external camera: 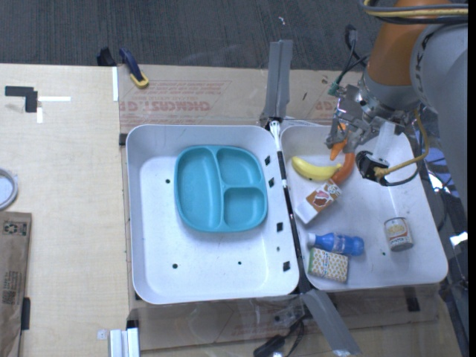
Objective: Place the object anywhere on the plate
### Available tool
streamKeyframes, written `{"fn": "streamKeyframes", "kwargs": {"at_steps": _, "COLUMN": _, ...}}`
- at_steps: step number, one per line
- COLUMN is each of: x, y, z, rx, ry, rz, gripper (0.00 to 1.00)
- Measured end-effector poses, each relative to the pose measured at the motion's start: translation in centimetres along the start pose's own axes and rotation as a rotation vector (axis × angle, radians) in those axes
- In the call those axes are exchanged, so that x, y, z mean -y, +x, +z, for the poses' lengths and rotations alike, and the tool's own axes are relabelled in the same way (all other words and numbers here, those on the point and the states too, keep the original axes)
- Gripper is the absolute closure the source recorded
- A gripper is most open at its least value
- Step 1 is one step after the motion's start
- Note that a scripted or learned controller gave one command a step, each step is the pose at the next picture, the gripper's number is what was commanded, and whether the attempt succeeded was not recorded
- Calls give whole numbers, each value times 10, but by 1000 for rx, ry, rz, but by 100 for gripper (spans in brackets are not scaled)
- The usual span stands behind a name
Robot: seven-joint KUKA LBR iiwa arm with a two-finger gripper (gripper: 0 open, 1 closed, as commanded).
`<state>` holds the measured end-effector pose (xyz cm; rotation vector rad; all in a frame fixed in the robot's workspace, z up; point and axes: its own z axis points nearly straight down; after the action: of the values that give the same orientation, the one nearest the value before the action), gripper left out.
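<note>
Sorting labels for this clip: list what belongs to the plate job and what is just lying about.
Job: blue plate in the left bin; gripper over the right bin; banana and carrot beneath it.

Lying about: carton, bottle, can, packet.

A grey arm [446, 58] with an orange band [398, 39], black and yellow cables looped around its wrist.

A pale wooden table [59, 169] is taking up nine o'clock. Dark grey carpet [186, 13] is running along twelve o'clock. Brown cardboard [201, 99] is lying flat just beyond the bins.
</note>
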<state>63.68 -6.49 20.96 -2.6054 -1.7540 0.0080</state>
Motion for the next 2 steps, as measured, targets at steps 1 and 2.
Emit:
{"fn": "streamKeyframes", "kwargs": {"at_steps": 1, "x": -3, "y": 6, "z": 19, "rx": -1, "ry": 0, "rz": -12, "gripper": 100}}
{"fn": "streamKeyframes", "kwargs": {"at_steps": 2, "x": 30, "y": 65, "z": -14, "rx": -2, "ry": -3, "rz": -375, "gripper": 100}}
